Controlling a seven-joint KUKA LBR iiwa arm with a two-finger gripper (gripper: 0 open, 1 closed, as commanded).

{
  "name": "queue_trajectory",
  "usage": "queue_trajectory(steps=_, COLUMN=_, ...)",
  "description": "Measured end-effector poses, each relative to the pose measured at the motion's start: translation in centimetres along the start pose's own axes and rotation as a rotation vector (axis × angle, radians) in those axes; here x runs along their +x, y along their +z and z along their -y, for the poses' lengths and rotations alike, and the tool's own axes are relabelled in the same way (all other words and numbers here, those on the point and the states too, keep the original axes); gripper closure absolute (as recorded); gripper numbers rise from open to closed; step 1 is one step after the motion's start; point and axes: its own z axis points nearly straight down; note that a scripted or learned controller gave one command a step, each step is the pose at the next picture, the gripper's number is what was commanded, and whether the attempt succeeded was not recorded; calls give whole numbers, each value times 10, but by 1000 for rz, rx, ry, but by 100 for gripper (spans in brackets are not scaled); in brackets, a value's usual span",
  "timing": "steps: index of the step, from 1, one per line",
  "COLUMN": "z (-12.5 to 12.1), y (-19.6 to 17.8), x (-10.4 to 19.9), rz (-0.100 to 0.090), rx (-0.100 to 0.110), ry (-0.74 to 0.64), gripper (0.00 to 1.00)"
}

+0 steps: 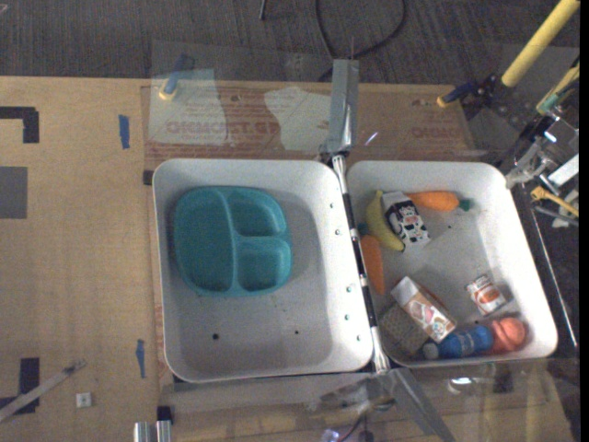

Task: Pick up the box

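While the small white-and-pink printed cardboard box [424, 308] lies flat on the floor of the right-hand shallow white plastic bin [521, 247], the pick has, on this evidence, not begun: nothing is lifted and the whole task remains. The grey mechanism at the right margin, taken here to be the pincer [552, 159], sits outside that bin's far right corner; whether it is wide or narrow cannot be told. From the pincer the box is well apart, down and to the left in the view, near the bin's near wall. Beyond the box from the pincer rests a tan woven pad [398, 326], touching it. Between box and pincer stands a small red-and-white tin [486, 295]; a blue plastic bottle [466, 342] and an orange-red ball [508, 333] lie along the near wall. Left of the pincer, by the far wall, cluster a yellow banana [380, 225], a black-and-white toy [406, 219] and an orange carrot [433, 201]. Farther still, the left-hand white bin [248, 339] holds a teal divided plate [232, 239]. The bins rest on a tan cardboard-covered bench [74, 247] marked with blue tape; behind it, dark carpet bears a looped black cable [361, 12].
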Motion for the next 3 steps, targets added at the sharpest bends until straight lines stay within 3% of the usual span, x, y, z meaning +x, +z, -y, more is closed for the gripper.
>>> queue_trajectory(steps=1, z=-13, y=14, x=26, rz=0, rx=0, ry=329, gripper=0)
queue_trajectory(steps=2, z=-55, y=-140, x=26, rz=-1, rx=0, ry=270, gripper=0)
queue_trajectory(steps=3, z=-53, y=-150, x=30, rz=1, rx=0, ry=261, gripper=100)
